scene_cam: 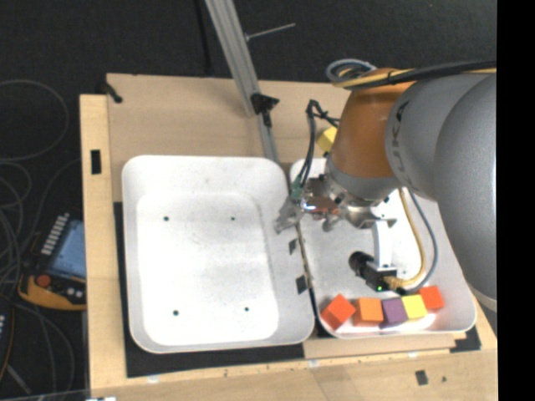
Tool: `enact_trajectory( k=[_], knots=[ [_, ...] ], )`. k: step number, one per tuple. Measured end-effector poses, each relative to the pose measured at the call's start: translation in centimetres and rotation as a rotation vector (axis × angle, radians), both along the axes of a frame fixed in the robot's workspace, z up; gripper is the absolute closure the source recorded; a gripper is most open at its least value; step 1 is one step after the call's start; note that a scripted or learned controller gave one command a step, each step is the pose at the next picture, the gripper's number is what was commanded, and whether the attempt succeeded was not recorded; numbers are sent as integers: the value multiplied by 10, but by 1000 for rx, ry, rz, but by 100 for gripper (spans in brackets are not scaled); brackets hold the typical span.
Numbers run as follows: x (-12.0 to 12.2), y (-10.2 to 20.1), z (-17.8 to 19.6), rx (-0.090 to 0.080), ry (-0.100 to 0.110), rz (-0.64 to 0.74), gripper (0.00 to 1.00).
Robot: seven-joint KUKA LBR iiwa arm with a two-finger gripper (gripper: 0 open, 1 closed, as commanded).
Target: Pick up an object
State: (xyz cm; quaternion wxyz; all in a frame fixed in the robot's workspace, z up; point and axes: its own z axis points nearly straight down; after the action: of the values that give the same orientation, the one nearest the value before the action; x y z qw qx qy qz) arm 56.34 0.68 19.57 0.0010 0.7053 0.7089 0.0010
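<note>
Looming closest to the lens, the grey arm [447,157] with its orange band [364,136] reaches in over the right bin [456,320]. Its pincer [313,205] appears to hang near that bin's left wall, but the wrist and cables crowd it, so I cannot tell whether it is released or clenched, and nothing is visibly between its tips.

Five blocks lie in a row along the bin's front edge: a tilted orange block [338,310], an orange one [370,309], a purple one [394,310], a yellow one [415,307] and an orange-red one [431,298]. All rest on the bin floor, apart from the pincer.

By my judgement, the pick is not yet done: choosing a block, descending, closing and lifting all remain. On the table, the left bin [138,182] holds nothing.
</note>
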Motion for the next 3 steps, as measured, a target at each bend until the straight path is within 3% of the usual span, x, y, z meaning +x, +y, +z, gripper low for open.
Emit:
enact_trajectory(
  k=[1, 2, 3],
  knots=[
    [-2, -2, 12, 0, 1, 1, 100],
    [19, -71, 51, -4, -3, -10, 100],
    [-19, -71, 53, -2, 3, -8, 100]
  ],
)
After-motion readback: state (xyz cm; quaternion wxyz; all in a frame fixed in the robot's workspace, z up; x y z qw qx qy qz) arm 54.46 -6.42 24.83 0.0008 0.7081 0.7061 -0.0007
